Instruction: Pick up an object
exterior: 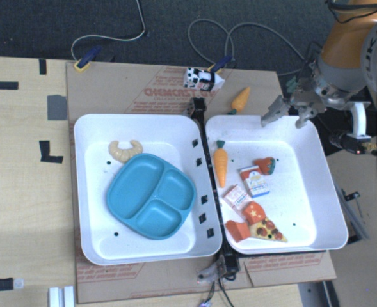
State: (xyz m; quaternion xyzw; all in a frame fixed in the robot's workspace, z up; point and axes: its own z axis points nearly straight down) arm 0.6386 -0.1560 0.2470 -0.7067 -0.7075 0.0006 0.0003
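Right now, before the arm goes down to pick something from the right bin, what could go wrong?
1. The small cartons, the strawberry and the pizza slice lie close together, so the open gripper may catch two things or push one aside.
2. The carrot lies beside the bin's left wall; a finger could hit that wall.
3. The gripper hovers over the far rim, so going straight down may strike it.

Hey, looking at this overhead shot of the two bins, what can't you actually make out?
- Small cartons: print too small to read in the camera view.
- Black-and-white toy on the cardboard: too small and blurred to identify.
- Red item beside the pizza slice: partly covered, shape unclear.
- Arm: cut off by the top edge.
- Cables: run out past the top edge.
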